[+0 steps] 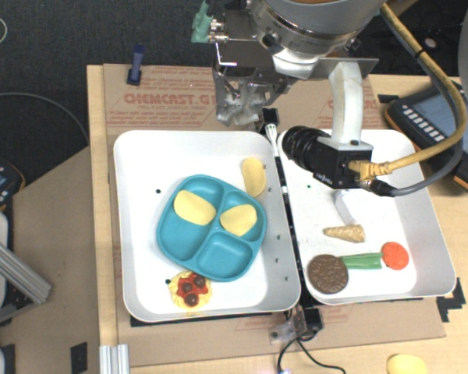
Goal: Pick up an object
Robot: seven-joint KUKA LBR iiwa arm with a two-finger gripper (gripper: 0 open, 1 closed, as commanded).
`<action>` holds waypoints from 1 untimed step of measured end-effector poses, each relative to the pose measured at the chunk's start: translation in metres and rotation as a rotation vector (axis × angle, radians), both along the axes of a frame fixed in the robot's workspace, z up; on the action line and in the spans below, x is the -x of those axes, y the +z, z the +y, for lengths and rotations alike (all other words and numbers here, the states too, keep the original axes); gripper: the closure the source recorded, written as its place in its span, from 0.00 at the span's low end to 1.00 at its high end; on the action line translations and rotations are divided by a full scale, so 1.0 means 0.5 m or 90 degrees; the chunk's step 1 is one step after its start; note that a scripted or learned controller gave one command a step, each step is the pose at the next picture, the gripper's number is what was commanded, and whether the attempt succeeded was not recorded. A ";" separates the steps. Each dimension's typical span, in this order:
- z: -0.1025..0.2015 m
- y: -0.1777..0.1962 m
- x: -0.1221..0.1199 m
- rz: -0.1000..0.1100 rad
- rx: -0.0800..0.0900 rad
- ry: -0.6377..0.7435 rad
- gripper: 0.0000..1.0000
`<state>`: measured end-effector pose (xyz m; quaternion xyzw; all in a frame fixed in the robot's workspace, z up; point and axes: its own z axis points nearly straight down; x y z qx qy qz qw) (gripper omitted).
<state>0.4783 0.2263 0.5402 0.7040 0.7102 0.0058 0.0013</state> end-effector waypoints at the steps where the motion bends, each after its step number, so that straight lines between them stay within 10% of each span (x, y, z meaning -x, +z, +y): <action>1: -0.075 -0.226 0.000 0.014 0.007 -0.009 1.00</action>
